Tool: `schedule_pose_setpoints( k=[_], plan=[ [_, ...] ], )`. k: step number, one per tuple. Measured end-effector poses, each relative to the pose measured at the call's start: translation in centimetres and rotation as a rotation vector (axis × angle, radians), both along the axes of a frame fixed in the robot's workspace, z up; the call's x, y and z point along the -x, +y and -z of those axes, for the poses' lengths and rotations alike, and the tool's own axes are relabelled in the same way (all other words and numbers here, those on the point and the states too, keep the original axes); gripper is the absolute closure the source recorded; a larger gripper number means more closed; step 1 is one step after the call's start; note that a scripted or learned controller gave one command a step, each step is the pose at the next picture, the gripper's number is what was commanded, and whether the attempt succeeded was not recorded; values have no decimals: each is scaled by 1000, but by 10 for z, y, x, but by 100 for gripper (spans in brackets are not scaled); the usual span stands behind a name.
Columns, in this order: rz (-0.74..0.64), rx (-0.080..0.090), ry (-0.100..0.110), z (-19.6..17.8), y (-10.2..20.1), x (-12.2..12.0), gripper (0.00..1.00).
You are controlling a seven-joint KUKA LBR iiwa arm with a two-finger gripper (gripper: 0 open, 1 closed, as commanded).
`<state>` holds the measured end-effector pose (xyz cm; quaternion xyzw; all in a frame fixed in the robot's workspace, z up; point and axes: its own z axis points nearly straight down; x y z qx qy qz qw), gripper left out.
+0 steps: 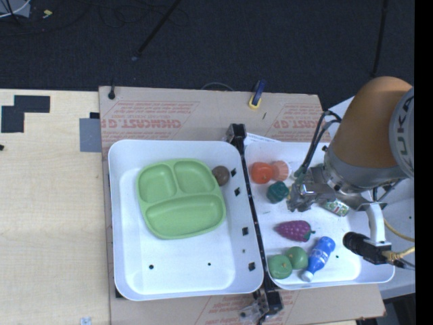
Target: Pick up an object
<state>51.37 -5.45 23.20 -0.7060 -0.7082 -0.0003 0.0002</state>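
Note:
The right bin [342, 266] holds several small toys. An orange piece [261, 172] and a pinkish piece [280, 170] lie at its far left. A dark teal piece [277, 192] sits just below them. Purple grapes [293, 231] lie mid-bin, with a blue bottle [318, 256] and two green apples [287, 262] near the front edge. My gripper [302, 196] hangs low over the bin, just right of the teal piece and above the grapes. Nothing shows between its tips.
The left bin [128, 249] bears a green divided plate [181, 198], with a small brown ball [220, 175] by its upper right corner. A black divider [247, 208] runs between the bins. The arm's bulky orange-banded body [372, 134] overhangs the right bin's right side.

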Motion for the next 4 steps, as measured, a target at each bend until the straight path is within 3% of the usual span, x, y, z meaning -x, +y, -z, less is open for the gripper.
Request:
schedule_pose_setpoints(
  k=[1, 4],
  plan=[
    [3, 0, 0, 2, 2, -40, 100],
    [5, 1, 5, 15, 6, -49, 100]
  ],
)
